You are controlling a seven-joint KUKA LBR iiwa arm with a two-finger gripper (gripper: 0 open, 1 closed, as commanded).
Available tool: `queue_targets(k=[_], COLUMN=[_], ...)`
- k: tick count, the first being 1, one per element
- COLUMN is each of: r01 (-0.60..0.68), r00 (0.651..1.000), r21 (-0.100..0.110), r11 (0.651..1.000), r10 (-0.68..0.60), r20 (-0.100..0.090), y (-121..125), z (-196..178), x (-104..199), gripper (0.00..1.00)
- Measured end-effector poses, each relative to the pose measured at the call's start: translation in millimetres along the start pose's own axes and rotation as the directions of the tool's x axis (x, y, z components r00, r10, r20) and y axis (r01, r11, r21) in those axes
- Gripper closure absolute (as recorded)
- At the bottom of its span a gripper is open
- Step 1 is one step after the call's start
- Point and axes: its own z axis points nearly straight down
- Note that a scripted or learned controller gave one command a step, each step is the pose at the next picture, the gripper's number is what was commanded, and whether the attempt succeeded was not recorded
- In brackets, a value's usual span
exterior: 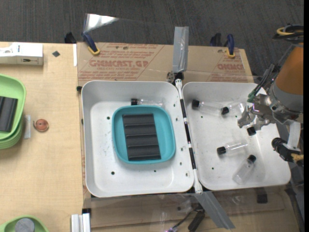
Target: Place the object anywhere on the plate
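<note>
Task not started, plate (168, 129) had no vial on it.
I had claw (251, 122) over right bin (207, 175); grip state unclear, vials (231, 149) loose.

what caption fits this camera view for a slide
Arm's gripper over right bin of clear vials; teal plate waits in left bin.

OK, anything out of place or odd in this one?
One thing: a clear vial lies in the left bin just behind the teal plate, apart from the other vials scattered on their sides in the right bin. Nothing looks spilled or broken.
</note>
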Motion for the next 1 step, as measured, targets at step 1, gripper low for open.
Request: queue_targets(k=[1], r01=[0.104], r00=[0.995], r21=[0.001], r11=[0.995], r10=[-0.104], r20=[-0.001], y=[-30.5], z=[-25.7], x=[49.7], gripper=[1.00])
